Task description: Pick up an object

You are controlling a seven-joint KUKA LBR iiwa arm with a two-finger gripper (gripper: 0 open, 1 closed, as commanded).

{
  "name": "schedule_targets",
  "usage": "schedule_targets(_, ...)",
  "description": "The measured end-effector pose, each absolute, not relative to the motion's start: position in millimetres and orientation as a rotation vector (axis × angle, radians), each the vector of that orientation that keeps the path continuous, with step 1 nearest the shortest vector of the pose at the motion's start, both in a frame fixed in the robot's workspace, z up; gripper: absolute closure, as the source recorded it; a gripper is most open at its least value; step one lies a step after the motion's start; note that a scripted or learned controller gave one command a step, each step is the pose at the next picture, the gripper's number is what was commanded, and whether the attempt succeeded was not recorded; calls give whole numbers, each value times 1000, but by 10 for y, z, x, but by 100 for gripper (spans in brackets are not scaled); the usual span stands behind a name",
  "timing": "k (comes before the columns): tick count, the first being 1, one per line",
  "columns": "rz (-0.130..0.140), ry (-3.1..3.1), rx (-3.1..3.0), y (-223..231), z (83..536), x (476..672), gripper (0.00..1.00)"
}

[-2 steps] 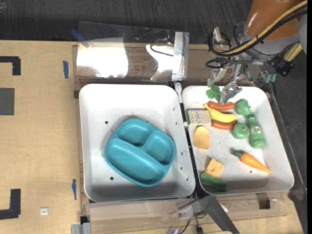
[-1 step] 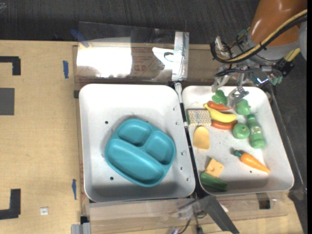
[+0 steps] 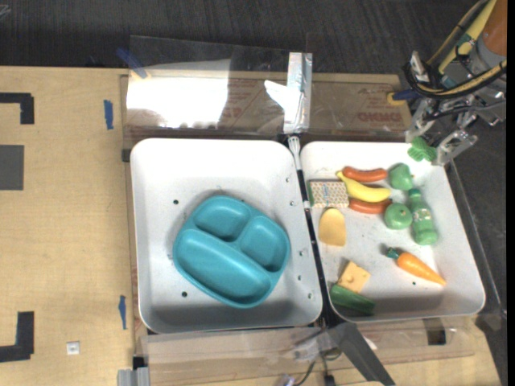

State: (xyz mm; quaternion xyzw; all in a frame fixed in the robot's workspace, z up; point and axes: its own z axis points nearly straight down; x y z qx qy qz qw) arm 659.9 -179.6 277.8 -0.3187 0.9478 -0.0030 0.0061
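Bench view, near to far. Near edge of the right bin [image 3: 463,296]: dark green piece [image 3: 351,297] lying flat against the near-left wall, yellow cheese-like wedge [image 3: 353,277] just behind it, touching or nearly so. Carrot [image 3: 415,265] lies diagonal to their right, tip toward the near-right corner. Left bin [image 3: 153,215] carries a teal divided plate [image 3: 232,248], sitting a bit toward the near side; nothing on it that I can see. Mid right bin: pale yellow wedge [image 3: 331,227] by the left wall, patterned cracker-like tile [image 3: 327,193] just beyond it. Cluster further back: banana [image 3: 364,190] sandwiched between two red-orange sausage shapes [image 3: 364,174], all touching, then green round items [image 3: 397,215] and a knobbly green piece [image 3: 422,219] packed to the right. Looks like loose scatter, not arranged, so the cluster is a poor target: neighbours would crowd the approach. Far right: gripper [image 3: 434,145] sits at the far-right corner of the right bin, over the rim, cabling above it. A small bright green object [image 3: 420,152] is at the tool tip, right at the bin's far edge. It's irregular, glossy, plastic toy look. Can't tell if it's actually between the fingers or just resting on the rim beside them, and can't tell finger state from this angle. My read: a pick on the green piece is in progress or just attempted, unconfirmed.
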Motion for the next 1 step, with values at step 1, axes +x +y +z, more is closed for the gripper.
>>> schedule_targets(1,0,2914,-1161,-1626,2332,6115,100)
